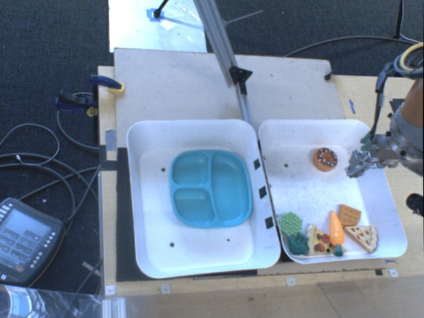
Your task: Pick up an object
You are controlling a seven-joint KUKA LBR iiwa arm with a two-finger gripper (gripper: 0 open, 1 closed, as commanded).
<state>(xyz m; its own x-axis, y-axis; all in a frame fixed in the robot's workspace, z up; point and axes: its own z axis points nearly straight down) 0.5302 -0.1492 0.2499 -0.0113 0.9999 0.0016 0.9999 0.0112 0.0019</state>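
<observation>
Toy foods, a brown frosted doughnut (325,158) and a near-corner cluster with an orange carrot (336,227), lie in the right white bin (384,184). The gripper (356,166) hovers beside the doughnut; its grasp state cannot be told.

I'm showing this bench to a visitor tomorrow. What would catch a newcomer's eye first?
Probably the blue divided plate, alone in the middle of the left bin. Next, the toy foods clustered along the right bin's near edge, with a donut apart near its far side. The gripper hovers just right of that donut.
</observation>
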